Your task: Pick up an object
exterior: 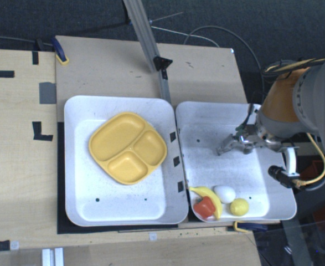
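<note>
While the arm [295,107] reaches in over the right bin [206,121], the jaws [228,146] hang over bare bin floor, and honestly I can't tell if they're open or shut, too small and blurry. Nothing visible between them. Below the jaws, huddled at that bin's near edge, sit a banana [210,196], a red item [205,207], a white egg-looking thing [225,193] and a small yellow ball [239,206]. Well off to the jaws' left, the other bin [79,204] holds a yellow divided plate [128,147]. Both bins rest on the table [18,165].
</note>
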Controlling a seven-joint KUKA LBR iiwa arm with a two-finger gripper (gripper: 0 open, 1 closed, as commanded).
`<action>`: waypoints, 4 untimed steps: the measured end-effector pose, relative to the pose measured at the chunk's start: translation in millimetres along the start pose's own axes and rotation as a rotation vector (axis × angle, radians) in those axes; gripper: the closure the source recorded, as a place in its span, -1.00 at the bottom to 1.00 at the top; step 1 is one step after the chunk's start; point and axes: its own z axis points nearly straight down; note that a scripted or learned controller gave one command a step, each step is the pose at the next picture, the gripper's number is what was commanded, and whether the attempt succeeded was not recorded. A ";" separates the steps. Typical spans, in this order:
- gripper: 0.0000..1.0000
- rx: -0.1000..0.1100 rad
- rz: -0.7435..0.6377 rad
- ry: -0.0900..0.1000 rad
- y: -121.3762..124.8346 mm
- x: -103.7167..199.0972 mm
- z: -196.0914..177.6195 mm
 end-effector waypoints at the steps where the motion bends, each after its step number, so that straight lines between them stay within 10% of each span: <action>1: 1.00 0.000 -0.001 0.001 0.1 0.6 -10.2; 4: 1.00 -0.005 0.000 0.000 -0.8 13.1 -173.5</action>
